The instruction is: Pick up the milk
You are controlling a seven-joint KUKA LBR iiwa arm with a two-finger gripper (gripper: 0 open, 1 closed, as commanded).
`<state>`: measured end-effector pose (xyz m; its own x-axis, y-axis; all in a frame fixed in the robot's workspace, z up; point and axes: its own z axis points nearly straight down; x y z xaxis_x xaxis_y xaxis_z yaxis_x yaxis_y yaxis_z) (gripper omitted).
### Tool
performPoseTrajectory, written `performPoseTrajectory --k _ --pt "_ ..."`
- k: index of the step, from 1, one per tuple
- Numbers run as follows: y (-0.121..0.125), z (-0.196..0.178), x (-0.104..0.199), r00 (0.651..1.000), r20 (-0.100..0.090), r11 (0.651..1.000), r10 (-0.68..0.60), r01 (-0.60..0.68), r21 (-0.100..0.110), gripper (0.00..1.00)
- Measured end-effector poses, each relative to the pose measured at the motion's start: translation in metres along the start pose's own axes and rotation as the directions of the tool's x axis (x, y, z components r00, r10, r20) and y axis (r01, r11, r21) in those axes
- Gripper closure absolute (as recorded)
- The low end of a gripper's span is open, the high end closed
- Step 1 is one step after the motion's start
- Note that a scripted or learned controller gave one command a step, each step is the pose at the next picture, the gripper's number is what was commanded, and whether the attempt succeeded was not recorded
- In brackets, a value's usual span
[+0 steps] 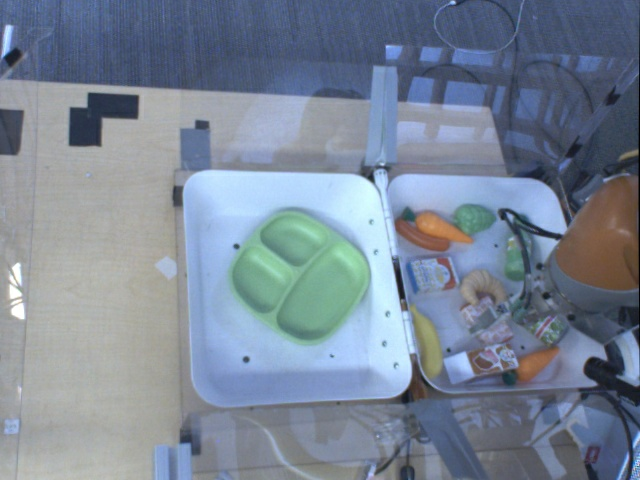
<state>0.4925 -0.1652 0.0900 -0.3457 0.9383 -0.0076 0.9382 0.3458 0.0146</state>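
The milk (432, 273) is a small white carton with a blue and orange label, lying flat in the left middle of the right bin (545, 190). My gripper (530, 308) hangs low over the bin's right side, below the orange wrist band (600, 240). It is well to the right of the milk, above a cluster of small packets (488, 318). The arm hides part of the bin's right edge.
Around the milk lie a carrot (440, 228), a red pepper (420, 239), a green vegetable (475, 217), a bread roll (483, 286), a banana (428, 341), a bottle (480, 363) and a second carrot (537, 363). The left bin (210, 268) holds a green divided plate (300, 276).
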Motion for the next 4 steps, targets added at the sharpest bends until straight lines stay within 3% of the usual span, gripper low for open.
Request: performPoseTrajectory --k 1,2,3,4 --pt "0.003 -0.011 0.000 1.000 0.002 1.000 -0.001 0.001 -0.005 1.00" --pt "0.013 -0.073 0.043 0.989 -0.006 0.989 -0.148 0.148 0.008 1.00" --pt "0.013 -0.073 0.043 0.989 -0.006 0.989 -0.147 0.147 0.008 0.00" --pt "0.019 0.000 0.056 0.950 -0.002 0.950 -0.312 0.312 0.002 0.00"
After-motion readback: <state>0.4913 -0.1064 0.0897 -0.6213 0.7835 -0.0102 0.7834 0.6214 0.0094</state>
